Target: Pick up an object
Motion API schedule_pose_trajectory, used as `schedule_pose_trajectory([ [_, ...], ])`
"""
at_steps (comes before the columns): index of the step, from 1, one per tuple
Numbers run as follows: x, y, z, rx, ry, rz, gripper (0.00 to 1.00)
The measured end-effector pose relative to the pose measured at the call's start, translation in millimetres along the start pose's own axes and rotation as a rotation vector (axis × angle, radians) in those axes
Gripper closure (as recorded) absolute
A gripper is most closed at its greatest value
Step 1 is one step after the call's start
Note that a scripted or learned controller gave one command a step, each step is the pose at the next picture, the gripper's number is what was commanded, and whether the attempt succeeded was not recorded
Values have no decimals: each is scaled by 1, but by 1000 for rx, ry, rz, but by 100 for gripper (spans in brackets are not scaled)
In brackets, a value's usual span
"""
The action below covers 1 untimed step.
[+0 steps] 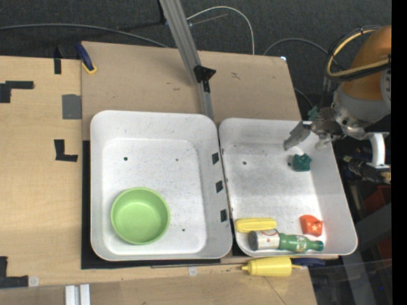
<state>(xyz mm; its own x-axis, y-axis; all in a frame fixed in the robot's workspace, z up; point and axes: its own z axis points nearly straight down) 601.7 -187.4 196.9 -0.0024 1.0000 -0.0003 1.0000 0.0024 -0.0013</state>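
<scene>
Two white bins are sitting side by side on the bench I am watching. In the left bin (152,129) a green bowl (140,215) is resting near the front left corner. In the right bin (267,189) a small dark green object (300,163) is lying near the far right side, just below the gripper (299,140), which is reaching in from the right on the grey arm (362,100) with its orange band. Whether the gripper is apart or together I cannot tell. Along the front wall of the right bin a yellow corn cob (255,224) is lying just above a green bottle (286,241), with a small orange object (310,225) near them. A yellow bottle (270,267) is lying on the bench just in front of that bin.
</scene>
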Motion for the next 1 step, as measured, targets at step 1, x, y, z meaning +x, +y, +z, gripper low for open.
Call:
schedule_pose_trajectory([
  [1, 0, 0, 0, 0, 0, 0, 0],
])
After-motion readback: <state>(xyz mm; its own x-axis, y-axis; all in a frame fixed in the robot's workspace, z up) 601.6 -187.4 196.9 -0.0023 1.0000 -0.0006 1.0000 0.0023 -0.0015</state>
